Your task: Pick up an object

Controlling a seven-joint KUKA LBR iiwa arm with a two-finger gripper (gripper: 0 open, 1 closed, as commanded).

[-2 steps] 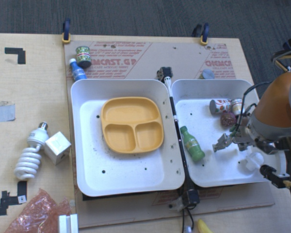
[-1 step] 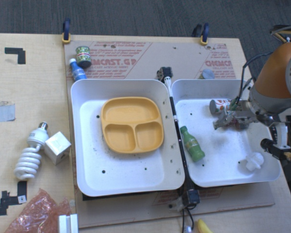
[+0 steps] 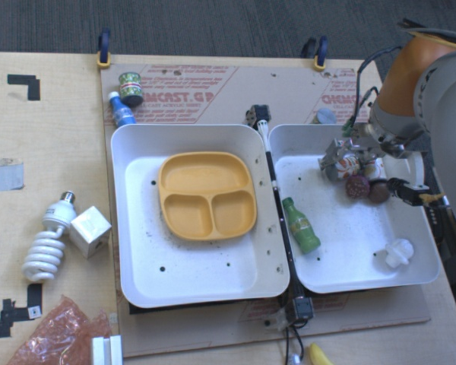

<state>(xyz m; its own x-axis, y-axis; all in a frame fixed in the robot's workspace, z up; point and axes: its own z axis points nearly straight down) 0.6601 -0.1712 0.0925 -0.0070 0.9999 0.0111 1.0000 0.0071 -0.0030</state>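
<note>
The grey arm with its orange band is reaching in from the upper right of the frame, and its two-finger gripper [image 3: 355, 156] is sitting low over the upper part of the right white bin [image 3: 349, 276]. It is crowding against a crumpled silvery wrapper-like object [image 3: 339, 160], with two dark reddish round objects [image 3: 367, 188] lying just below it; this cluster is probably the target, since the wrist is lining up directly above it. Glare and clutter are hiding the tool's tip, so I cannot tell whether it is parted, closed, or gripping anything.

Elsewhere in the same bin, a green plastic bottle [image 3: 299, 224] is lying on its side against the left wall, likely having rolled to the low edge, and a small white plastic piece [image 3: 397, 252] is resting near the lower right corner, well apart from the cluster.

The left white bin [image 3: 205, 280] is holding a yellow three-compartment tray [image 3: 207, 195], lying flat in the middle. A white spiral light bulb [image 3: 49, 239] and a white cube [image 3: 90, 229] are lying on the bench at the left of the frame, outside both bins.
</note>
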